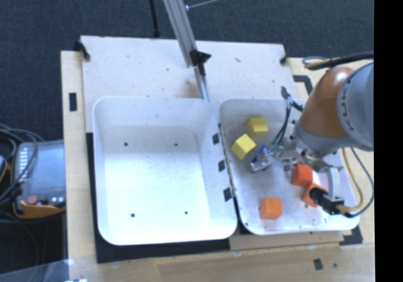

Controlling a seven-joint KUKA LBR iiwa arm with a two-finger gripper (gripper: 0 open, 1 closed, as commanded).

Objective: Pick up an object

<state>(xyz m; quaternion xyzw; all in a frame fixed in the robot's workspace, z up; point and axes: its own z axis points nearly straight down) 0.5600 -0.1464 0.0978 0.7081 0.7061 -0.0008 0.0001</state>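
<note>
In the right bin (252, 227) lie two yellow blocks, one at the back (257, 126) and one lower left of it (244, 146). My gripper (261, 162) is low in this bin, just below and right of the nearer yellow block, close to it. An orange block (271, 207) lies near the bin's front. Two more orange pieces (301, 175) (311, 195) sit to the right, partly under the arm's wrist. I see nothing clearly held.
The left bin (104, 148) stands beside the right one, sharing a middle wall (225, 167). A slanted metal pole (179, 19) rises behind the bins. The arm's body (327, 111) covers the right bin's right side. Cables run along the right edge.
</note>
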